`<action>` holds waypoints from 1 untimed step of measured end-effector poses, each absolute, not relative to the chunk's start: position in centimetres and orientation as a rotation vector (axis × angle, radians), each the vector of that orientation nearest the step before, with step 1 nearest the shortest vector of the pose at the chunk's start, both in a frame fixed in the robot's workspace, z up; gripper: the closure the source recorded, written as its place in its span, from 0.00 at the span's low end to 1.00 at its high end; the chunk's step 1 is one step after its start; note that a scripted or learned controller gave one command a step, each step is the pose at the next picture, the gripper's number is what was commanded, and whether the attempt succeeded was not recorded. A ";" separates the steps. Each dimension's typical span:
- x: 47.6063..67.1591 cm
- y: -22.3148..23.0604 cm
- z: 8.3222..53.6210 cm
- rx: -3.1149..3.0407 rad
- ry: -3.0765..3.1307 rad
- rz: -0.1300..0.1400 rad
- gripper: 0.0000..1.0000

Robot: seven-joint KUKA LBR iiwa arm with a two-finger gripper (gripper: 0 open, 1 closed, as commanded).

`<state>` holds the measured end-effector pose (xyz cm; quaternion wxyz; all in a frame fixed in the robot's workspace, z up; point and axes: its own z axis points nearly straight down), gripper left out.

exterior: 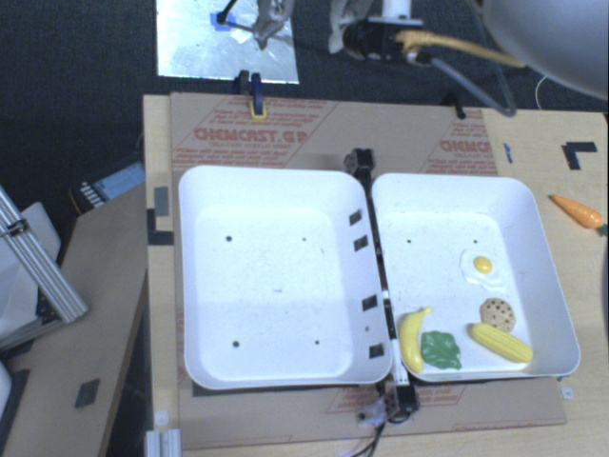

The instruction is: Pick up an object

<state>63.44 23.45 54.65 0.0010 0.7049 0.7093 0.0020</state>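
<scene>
Nothing is picked yet: yellow plastic banana (411,338), green leaf toy (442,350), corn cob (500,342) left in right white bin (447,196); gripper (271,12) raised far back, finger state cannot be told.

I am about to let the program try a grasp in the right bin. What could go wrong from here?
The banana and the green leaf touch, so a grasp there may catch both or neither. The fried egg and cookie lie flat, so fingers may slide over them. The corn sits near the right bin's front wall, which could block a finger.
</scene>
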 end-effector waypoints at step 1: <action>63.5 23.5 55.8 2.210 2.228 0.010 1.00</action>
